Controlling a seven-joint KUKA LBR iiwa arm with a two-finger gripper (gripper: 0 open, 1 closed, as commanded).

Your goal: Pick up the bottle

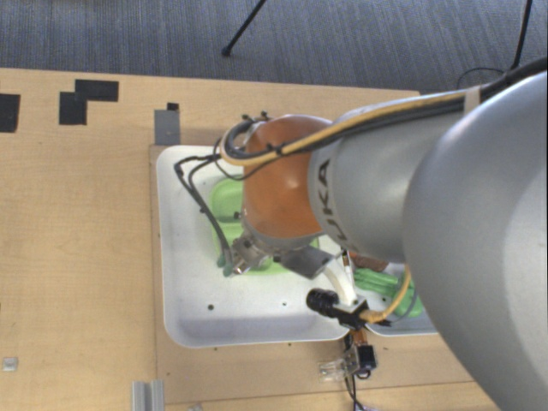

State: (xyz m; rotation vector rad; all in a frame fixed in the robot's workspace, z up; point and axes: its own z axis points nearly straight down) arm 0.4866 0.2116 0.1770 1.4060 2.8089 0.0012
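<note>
A pale green object [224, 199], possibly the bottle, lies in the left white bin [184, 298] near its back and is partly covered by the arm. My gripper [235, 262] hangs low over the middle of that bin, under the orange wrist band [278, 178]. A strip of the same green [261, 268] shows right beside it. The wrist hides whatever lies directly beneath.
The big grey arm covers the right side of the view and most of the right bin [402, 328]. A darker green item [384, 282] lies in that bin under a yellow cable. Black cables loop around the wrist. The tan bench surrounds the bins.
</note>
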